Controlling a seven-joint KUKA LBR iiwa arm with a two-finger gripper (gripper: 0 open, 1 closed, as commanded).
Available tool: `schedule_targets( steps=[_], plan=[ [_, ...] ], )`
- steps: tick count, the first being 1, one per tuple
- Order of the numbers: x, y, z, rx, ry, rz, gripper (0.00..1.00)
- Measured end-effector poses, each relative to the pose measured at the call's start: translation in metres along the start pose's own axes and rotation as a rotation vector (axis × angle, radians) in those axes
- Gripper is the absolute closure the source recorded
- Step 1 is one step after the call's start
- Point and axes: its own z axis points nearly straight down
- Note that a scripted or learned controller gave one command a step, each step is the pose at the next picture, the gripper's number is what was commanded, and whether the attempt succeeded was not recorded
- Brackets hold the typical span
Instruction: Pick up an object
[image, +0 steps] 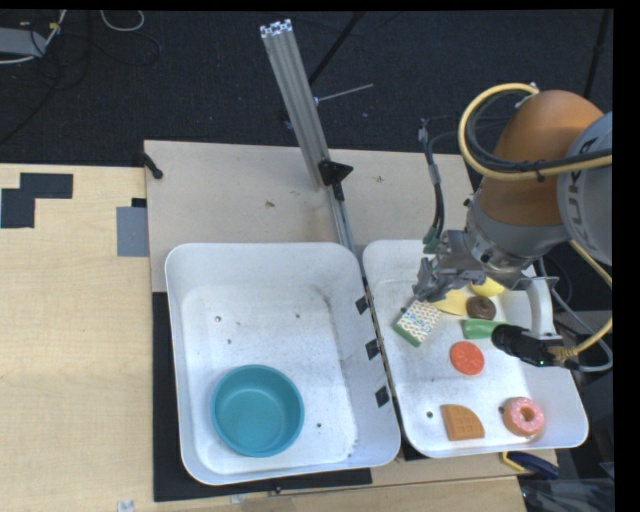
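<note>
1. Pincer (432, 283) low over the right bin (400, 400), near its far-left corner; fingers dark and bunched against the arm's wrist, so cannot tell how far apart, nor whether anything sits between them.
2. Nearest front rim of the right bin: tan wedge like a toast slice (462, 422), pink frosted doughnut (523, 416) beside it toward the front-right corner.
3. Further in, mid-bin: red round piece, tomato-like (466, 358); just beyond it a green piece (478, 328), a dark brown round piece (482, 307) and a yellow piece (455, 300), crowded together under the wrist.
4. Likeliest target: checkered green-and-white packet (418, 321), close by the left wall, lying just below and slightly left of the pincer; long axis slanted from near-left to far-right. Touching or merely beside the fingertips: cannot tell.
5. Left bin (190, 270): teal bowl (258, 408) in the near-left corner, well apart from the pincer.
6. Writing or brands: none legible; packet pattern too small to read.
</note>
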Motion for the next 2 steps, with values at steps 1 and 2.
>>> schedule_targets(
  steps=[1,2],
  plan=[
    [0.052,0.000,-0.004,0.001,0.000,0.000,1.00],
    [0.099,-0.002,-0.003,0.001,-0.001,0.001,1.00]
  ],
)
